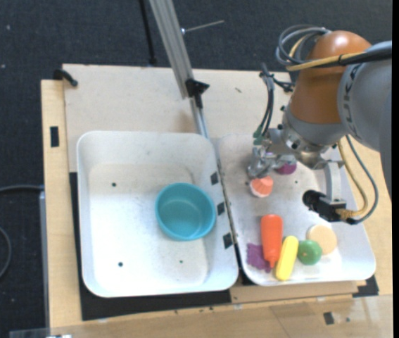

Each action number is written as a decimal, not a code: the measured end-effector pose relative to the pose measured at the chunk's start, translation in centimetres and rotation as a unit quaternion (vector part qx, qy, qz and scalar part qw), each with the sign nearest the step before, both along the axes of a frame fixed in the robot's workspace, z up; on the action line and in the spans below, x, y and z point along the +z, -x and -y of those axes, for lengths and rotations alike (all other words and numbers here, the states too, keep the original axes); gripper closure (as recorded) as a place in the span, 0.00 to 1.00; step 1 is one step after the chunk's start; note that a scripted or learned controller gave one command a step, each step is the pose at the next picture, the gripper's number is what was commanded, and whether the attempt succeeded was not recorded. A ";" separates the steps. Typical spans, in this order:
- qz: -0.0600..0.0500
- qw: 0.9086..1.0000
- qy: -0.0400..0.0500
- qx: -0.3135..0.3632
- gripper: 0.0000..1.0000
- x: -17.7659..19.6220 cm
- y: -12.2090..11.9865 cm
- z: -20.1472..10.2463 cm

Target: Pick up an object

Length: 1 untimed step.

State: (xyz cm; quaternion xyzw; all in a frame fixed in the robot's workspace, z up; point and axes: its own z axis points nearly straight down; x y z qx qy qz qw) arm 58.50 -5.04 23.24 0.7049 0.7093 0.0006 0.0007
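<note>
Yellow banana (286,258) in right bin (357,259); gripper (260,169) above small pink object (261,186).

The bench (129,104) is being occupied by two white bins, left bin (97,153) and right bin (357,255), side by side.

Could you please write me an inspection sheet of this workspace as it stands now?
Surface: tan bench bearing a left bin and a right bin.
Job's things: blue bowl in the left bin; orange carrot-like piece, yellow piece, purple piece, green ball, pale round piece and small red-and-white piece in the right bin.
Clutter: nothing seen.
Grippers: gripper low over the right bin, above the red-and-white piece.
Cables: hoses looped on the arm.
Surroundings: dark carpet, metal pole.
</note>
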 end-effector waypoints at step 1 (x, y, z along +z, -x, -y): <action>0.000 1.000 0.000 0.000 1.00 -0.6 -1.5 -4.5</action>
